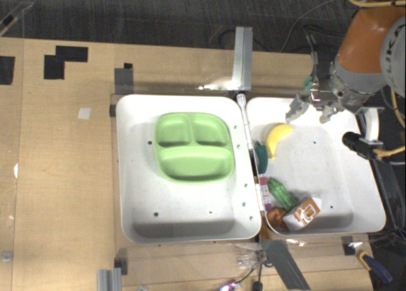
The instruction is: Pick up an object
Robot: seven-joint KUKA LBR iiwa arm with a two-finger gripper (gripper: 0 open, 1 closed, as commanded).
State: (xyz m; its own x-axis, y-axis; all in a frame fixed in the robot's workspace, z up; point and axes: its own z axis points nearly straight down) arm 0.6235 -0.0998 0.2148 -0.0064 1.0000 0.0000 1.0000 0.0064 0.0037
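1. Crowded into the near left corner of the right white plastic bin [355, 175]: orange-and-white printed packet [304, 212], dark green soft item [281, 193], small reddish-brown round piece [274, 217]. Touching or overlapping, so risk of pinching 2 at once or only nudging them.
2. Further back, yellow banana-shaped toy [278, 137], lying close against the metal divider [251, 156] between the 2 bins. Curved and smooth by the look of it; likely to roll or squirt out under an off-centre squeeze.
3. Gripper [314, 107] hanging above the far edge of the right bin, fingers spread, nothing between them. Near the banana, not touching.
4. Descent too close to the divider or the bin wall: possible finger strike.
5. Left white bin [130, 156] with green 3-compartment plastic tray [192, 146]: well apart, wide and flat, poor target.
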